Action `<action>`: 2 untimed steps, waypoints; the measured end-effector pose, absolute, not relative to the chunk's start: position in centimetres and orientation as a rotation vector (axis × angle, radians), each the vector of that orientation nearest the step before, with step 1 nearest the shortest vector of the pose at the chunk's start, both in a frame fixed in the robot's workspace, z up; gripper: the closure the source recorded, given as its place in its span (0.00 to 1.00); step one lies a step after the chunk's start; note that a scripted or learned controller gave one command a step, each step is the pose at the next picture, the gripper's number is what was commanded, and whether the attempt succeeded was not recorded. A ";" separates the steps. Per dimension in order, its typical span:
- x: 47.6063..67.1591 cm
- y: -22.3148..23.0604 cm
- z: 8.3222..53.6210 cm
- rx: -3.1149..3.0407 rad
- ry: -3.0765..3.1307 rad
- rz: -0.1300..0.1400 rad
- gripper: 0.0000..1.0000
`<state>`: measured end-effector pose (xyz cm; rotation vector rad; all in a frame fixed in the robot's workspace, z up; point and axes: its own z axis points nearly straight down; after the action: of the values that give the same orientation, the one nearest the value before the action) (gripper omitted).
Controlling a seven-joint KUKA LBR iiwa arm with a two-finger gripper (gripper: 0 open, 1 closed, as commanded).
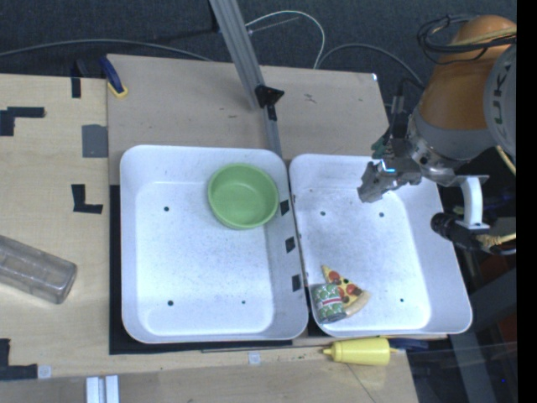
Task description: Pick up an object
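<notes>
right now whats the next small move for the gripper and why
Probably ease the gripper toward the near corner of the right bin, where the pizza slice toy lies. The gripper sits high in that bin's far part, well apart from the toy.

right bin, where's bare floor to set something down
Bare floor runs from below the hand to the far right wall of the right bin. It is crowded at the near left corner, where the pizza slice toy lies.
</notes>
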<state>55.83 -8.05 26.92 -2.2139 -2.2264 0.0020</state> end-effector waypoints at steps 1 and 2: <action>57.4 -3.4 25.1 -2.213 -2.226 0.003 1.00; 60.3 1.0 24.7 -2.214 -2.228 0.000 1.00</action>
<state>60.32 0.99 24.70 -2.2141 -2.2277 -0.0001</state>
